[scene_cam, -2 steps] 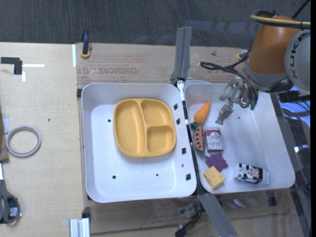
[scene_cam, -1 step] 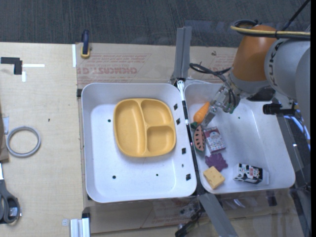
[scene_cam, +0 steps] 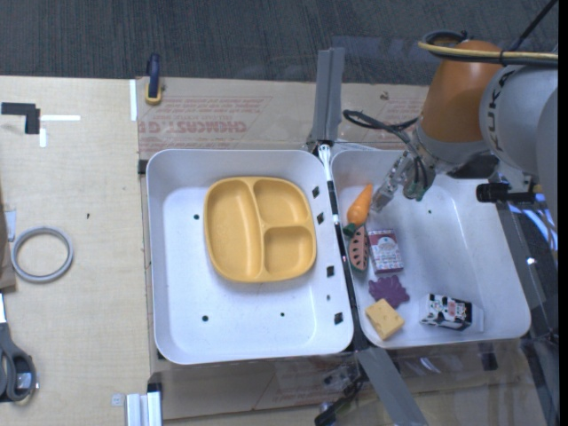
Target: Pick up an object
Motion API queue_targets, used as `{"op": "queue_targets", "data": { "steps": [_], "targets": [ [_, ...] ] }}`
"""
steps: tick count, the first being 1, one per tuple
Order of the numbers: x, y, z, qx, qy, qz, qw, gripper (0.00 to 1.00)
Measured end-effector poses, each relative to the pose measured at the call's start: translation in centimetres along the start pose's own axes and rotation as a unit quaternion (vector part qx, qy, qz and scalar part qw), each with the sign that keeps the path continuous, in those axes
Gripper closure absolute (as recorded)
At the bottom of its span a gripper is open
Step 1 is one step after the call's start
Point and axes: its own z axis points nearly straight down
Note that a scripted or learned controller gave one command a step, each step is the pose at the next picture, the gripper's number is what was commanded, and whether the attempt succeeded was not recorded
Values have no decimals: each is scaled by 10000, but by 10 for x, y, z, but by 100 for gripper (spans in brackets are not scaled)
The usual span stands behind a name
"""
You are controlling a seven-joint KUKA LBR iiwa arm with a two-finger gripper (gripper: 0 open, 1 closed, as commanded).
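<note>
Cheese [scene_cam: 384, 319] sits at the right bin's [scene_cam: 484, 264] front edge, with a black-and-white box [scene_cam: 445, 311] beside it. We see the gripper [scene_cam: 397, 187] hanging by the carrot [scene_cam: 359, 204] near the back-left corner, holding nothing; how far its fingers are spread, we can't tell. Risk: the carrot hugs the wall, so it could get shoved aside. The left bin [scene_cam: 177, 318] holds a yellow tray [scene_cam: 260, 229].

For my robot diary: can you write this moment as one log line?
end effector: beside carrot, right bin | holding: nothing seen | divided plate: left bin
</note>
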Motion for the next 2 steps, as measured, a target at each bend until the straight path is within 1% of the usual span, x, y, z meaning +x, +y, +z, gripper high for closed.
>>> {"op": "queue_targets", "data": {
  "steps": [1, 2],
  "targets": [
    [0, 0, 0, 1, 1, -2, 10000, 0],
    [-3, -53, -50, -13, -4, -1157, 9933, 0]
  ]
}}
